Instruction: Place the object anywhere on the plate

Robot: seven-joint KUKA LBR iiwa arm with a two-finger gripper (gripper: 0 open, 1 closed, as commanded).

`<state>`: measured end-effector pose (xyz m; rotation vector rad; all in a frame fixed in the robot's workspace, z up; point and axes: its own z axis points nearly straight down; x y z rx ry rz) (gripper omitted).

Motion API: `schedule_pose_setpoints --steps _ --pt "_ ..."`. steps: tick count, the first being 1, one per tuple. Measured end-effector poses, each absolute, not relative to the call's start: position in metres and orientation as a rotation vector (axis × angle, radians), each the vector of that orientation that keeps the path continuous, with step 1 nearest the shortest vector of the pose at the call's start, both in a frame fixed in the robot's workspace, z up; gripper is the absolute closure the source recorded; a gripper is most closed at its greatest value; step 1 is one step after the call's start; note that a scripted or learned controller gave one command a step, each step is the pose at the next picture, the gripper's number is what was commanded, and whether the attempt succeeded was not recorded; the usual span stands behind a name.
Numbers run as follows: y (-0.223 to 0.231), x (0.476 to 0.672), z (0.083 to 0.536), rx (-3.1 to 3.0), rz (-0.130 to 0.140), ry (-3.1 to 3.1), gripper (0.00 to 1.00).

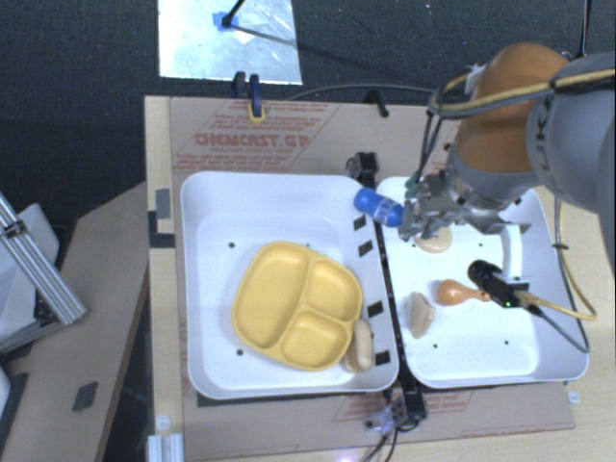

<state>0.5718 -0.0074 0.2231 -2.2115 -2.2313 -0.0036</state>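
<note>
Blue object (377,206) sits gripped in the claw (409,215) over the bins' shared edge; a loose hold could drop it short of the plate (289,301).

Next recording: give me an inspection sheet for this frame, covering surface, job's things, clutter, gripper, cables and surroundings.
Surface: two white bins, left bin and right bin, on a cardboard sheet.
Job's things: yellow divided plate in left bin; blue object above the divider at the gripper.
Clutter: beige piece beside the plate; beige piece, orange pear-shaped toy and pale disc in right bin.
Gripper: gripper low over right bin's left edge.
Cables: yellow cable across right bin.
Surroundings: foil sheet on dark floor.
</note>
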Motion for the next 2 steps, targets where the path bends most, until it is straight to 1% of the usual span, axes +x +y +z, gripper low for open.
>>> schedule_pose_setpoints --steps 1,2 --pt "0.049 0.56 0.233 -2.209 -0.005 -2.233 1.0" --pt "0.101 0.564 0.228 -2.21 -0.004 -2.232 1.0"
